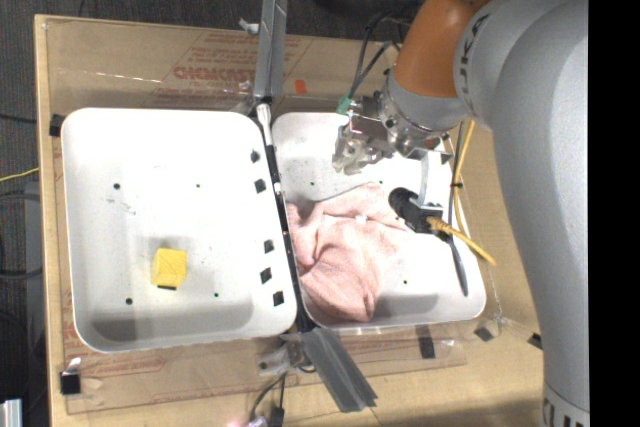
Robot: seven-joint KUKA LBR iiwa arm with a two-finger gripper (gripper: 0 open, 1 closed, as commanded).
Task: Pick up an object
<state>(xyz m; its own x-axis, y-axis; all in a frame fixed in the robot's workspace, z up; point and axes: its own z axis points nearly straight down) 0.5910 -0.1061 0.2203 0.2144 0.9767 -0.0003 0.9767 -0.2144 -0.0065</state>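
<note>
My gripper point(352, 158) hung just over the upper edge of the pink cloth point(345, 250) in the right bin point(308, 165) (spread or closed, I couldn't tell). A shallow pinch risked slipping off those loose folds, I judged.

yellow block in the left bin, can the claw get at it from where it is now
Probably yes. The small yellow block lies alone on the floor of the left white bin, with nothing over or beside it. The claw hangs above the right white bin, so it would have to cross over.
</note>
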